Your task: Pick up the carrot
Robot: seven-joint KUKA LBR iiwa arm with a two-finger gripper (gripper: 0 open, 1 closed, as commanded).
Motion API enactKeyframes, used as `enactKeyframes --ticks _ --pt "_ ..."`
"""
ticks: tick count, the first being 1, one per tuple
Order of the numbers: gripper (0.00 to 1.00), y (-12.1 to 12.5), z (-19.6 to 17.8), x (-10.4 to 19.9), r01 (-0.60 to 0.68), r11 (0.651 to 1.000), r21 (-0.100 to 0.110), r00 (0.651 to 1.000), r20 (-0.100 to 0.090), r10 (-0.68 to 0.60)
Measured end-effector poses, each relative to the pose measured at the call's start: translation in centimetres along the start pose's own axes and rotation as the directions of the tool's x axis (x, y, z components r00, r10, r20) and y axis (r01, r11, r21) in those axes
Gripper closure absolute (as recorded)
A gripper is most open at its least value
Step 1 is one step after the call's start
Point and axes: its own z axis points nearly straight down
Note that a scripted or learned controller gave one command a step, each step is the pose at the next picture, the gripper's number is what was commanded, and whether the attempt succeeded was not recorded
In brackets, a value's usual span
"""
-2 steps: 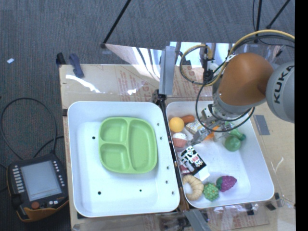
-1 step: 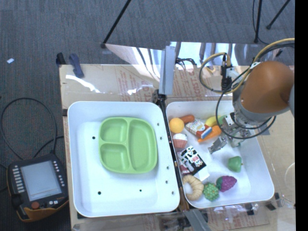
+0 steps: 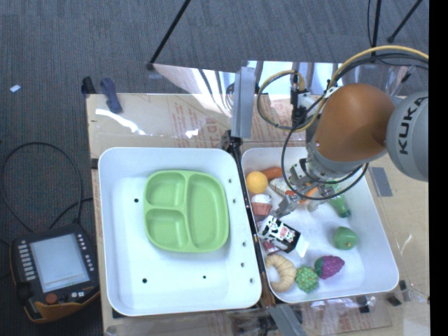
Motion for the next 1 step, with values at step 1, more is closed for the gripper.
enactKeyframes --ticks 1 --pt "0.0 0.84 -0.03 -0.77 0.237 0.971 0.0 0.971 0.003 -0.237"
